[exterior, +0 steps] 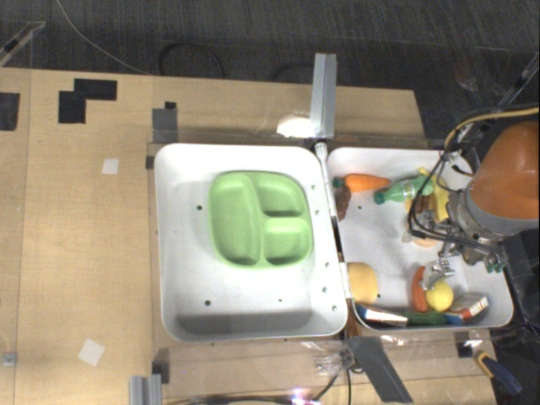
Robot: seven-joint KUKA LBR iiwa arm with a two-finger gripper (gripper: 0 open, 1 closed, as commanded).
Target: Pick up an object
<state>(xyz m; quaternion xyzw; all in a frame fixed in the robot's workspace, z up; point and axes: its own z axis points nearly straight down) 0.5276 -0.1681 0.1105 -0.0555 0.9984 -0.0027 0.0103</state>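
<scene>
Camera view: arm enters from right, gripper [440,268] low over right bin [384,234], near-right corner. Grip state: cannot tell, wrist hides it. Risk: clutter packed tight; descent may strike neighbours or pinch two items, causing slip. Target candidate: yellow ball [440,296], just beside gripper on near side, touching red piece [418,290]. Carrot [365,182] lies far-left, well apart. Left bin [181,226] holds green tray [257,218].

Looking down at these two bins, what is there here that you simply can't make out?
- Gripper, camera view: too small and cluttered to tell if it holds anything.
- Items along the right bin's near wall, below the yellow ball: piled together, kinds unclear.
- Right bin's far right side: covered by the arm.
- Small dark thing beside the carrot: too small to name.
</scene>
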